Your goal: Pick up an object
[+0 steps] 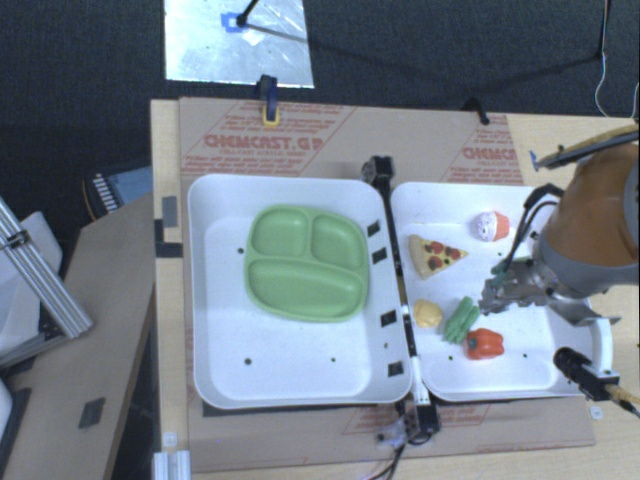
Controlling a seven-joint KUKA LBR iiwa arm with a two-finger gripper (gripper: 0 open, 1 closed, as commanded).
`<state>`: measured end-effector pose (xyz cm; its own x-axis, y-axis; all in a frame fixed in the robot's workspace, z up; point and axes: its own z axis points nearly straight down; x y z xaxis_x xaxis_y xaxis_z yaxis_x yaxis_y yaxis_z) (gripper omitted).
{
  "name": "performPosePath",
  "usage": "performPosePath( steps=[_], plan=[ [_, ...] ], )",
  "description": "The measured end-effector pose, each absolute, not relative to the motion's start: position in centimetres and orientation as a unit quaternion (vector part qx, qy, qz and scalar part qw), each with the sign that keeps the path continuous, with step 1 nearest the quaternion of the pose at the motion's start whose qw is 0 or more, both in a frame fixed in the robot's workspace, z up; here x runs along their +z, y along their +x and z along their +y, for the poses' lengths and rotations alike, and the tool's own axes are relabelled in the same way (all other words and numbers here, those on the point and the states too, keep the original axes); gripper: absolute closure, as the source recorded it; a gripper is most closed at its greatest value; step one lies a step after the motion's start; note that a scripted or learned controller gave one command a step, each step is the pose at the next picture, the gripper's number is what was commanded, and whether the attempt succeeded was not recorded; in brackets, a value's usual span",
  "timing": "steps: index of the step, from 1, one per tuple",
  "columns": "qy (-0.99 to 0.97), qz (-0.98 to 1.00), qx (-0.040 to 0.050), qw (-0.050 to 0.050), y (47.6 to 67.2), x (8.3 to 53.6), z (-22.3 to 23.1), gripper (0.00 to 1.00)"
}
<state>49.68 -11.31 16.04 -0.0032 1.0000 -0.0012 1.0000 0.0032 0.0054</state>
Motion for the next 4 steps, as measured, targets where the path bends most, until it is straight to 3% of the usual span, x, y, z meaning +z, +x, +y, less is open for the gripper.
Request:
performPosePath(
  steps=[2,4],
  plan=[
    [0.706,0.709,0.002,0.003,49.8,24.8,-11.8,1.0],
    [0.703,0.711,0.0016,0.0,51.5,25.0,-1.9,1.0]
  ],
)
